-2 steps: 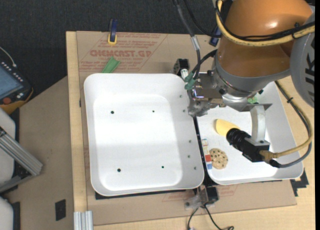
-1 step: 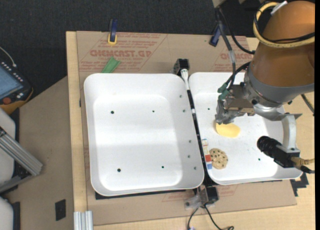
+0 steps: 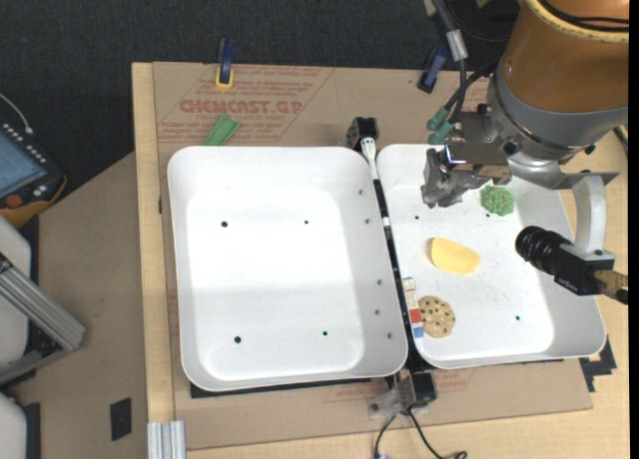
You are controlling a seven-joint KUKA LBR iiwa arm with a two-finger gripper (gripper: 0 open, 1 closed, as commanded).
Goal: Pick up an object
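Three objects lie in the right bin (image 3: 519,342): a yellow wedge-shaped piece (image 3: 454,255) near the middle, a round brown cookie (image 3: 435,315) toward the front left corner, and a green bumpy piece (image 3: 497,200) at the back. My gripper (image 3: 439,193) hangs over the back of the right bin, just left of the green piece and above the yellow piece. Nothing shows between its fingers.
The left bin (image 3: 200,277) sits beside the right one, with a black divider strip (image 3: 384,228) between them. A black cylindrical fixture (image 3: 554,252) juts in over the right bin's right side. Blue clips and a green clip (image 3: 220,130) sit on the cardboard behind the bins.
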